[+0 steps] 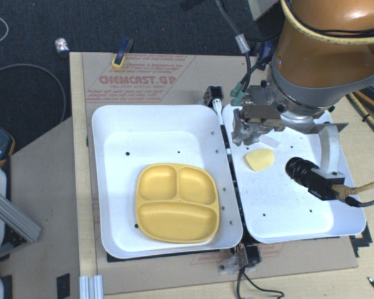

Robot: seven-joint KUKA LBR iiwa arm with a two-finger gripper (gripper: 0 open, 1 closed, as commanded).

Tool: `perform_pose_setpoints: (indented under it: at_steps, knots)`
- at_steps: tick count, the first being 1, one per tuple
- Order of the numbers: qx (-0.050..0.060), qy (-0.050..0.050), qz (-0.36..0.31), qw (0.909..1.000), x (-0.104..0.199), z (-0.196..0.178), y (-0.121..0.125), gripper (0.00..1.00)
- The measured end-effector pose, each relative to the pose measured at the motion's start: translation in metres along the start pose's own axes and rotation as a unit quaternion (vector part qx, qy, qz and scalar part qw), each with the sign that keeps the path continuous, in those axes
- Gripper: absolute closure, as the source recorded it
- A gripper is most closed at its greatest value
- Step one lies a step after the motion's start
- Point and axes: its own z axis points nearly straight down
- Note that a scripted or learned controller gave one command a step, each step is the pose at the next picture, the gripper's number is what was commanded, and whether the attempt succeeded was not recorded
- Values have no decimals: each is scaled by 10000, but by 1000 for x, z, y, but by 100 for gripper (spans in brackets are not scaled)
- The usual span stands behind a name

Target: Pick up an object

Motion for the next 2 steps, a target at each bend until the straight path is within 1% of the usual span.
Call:
perform_pose_setpoints:
  at_steps: [1, 2]
  knots:
    - [-20, -5, 34, 10000, -50, -55, 0, 100]
    - [62, -7, -9, 10000, -25, 6, -1, 100]
